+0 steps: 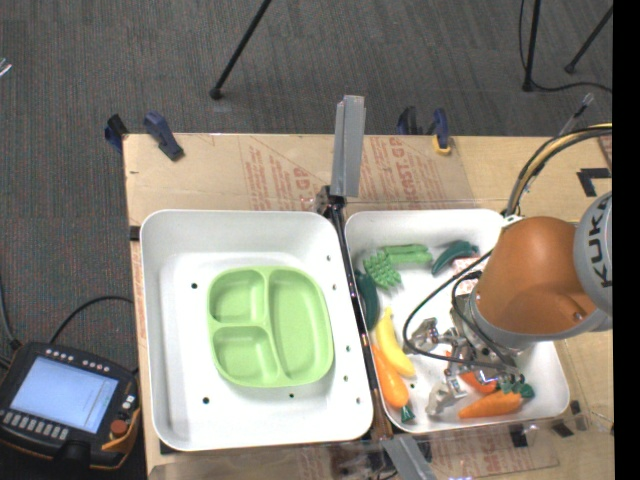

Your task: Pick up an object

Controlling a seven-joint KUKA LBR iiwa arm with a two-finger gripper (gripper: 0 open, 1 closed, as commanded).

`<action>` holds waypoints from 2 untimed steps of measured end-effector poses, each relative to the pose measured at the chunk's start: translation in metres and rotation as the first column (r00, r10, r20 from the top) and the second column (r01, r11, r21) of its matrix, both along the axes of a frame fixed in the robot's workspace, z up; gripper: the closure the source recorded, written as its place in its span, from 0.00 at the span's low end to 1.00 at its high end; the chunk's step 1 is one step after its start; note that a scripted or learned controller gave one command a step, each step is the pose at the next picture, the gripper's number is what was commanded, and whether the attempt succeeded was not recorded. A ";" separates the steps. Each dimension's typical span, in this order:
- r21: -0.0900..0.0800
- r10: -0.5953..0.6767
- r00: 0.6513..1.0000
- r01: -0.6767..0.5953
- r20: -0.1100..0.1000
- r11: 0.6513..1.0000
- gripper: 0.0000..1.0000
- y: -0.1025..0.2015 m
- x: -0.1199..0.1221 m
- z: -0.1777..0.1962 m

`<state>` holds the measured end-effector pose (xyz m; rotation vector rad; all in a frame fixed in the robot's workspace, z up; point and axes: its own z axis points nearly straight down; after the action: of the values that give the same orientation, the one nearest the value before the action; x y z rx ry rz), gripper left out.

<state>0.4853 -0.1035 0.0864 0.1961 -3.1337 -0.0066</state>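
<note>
Two white bins sit side by side on the desk (pixel 250 163). Within the left bin (pixel 170 258) lies a green divided plate (pixel 270 326). Toy food fills the right bin (pixel 420 223): a banana (pixel 388 342) and an orange carrot-like piece (pixel 390 383) along its left wall, a green leafy piece (pixel 383 267), a green bean (pixel 410 253) and a dark green pod (pixel 453 254) toward the far side, and a carrot (pixel 492 404) at the near edge. The arm (pixel 530 278) reaches in from the right, and its gripper (pixel 462 368) hangs low just above the carrot. Whether it is open or closed I cannot tell. A control tablet (pixel 65 393) lies on the floor at left.
</note>
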 end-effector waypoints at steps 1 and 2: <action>-0.003 0.007 1.000 -0.007 0.010 1.000 0.00 0.005 0.082 0.047; -0.002 -0.084 0.996 0.084 -0.004 0.996 0.00 -0.046 0.031 0.002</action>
<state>0.5163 -0.1492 0.0887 0.0648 -3.1355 -0.0036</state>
